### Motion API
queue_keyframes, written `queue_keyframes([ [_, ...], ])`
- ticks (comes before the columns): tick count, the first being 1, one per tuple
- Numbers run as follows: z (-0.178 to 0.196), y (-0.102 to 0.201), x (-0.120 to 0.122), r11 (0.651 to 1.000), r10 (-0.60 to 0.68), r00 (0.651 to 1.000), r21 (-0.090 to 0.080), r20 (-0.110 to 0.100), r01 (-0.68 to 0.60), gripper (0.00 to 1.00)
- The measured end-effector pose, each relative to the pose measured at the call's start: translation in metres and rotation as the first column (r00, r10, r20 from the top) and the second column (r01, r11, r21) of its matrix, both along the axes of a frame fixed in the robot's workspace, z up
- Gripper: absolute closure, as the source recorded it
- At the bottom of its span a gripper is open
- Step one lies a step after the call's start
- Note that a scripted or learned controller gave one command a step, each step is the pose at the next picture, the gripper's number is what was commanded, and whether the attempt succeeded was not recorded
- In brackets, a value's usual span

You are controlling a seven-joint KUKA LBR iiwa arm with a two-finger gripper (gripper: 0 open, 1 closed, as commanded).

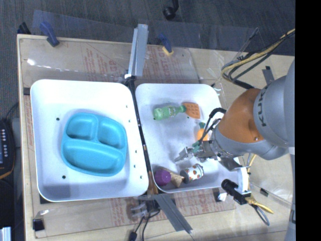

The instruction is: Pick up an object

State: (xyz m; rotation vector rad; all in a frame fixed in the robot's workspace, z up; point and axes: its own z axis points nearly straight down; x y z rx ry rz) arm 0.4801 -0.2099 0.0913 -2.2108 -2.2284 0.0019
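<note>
My gripper hangs low over the middle of the right bin, reaching in from the right, open with only bare bin floor between its fingers. Just below it, near the bin's front wall, lies a small white object with red spots. Next to that lie a tan cone and a purple ball. A green bottle lies on its side near the back of the bin, with an orange piece at its right end. A small orange thing peeks out beside the wrist.
The left bin holds a blue divided tray. A metal rail runs back from the seam between the bins. Cables loop at the back right, and the arm's grey and orange body covers the right bin's right side.
</note>
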Motion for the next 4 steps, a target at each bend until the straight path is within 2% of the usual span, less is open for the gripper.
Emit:
queue_keyframes([
  [1,0.001,0.009,0.11,1.0,0.001,1.0,0.0,0.001,-0.001,0.0],
  [2,-0.001,0.0,0.175,1.0,0.001,1.0,0.0,-0.009,-0.001,0.0],
  [3,-0.001,0.035,0.176,1.0,0.001,1.0,0.0,-0.005,-0.001,0.0],
  [4,0.0,0.087,0.105,1.0,-0.001,1.0,0.0,-0.002,0.001,0.0],
])
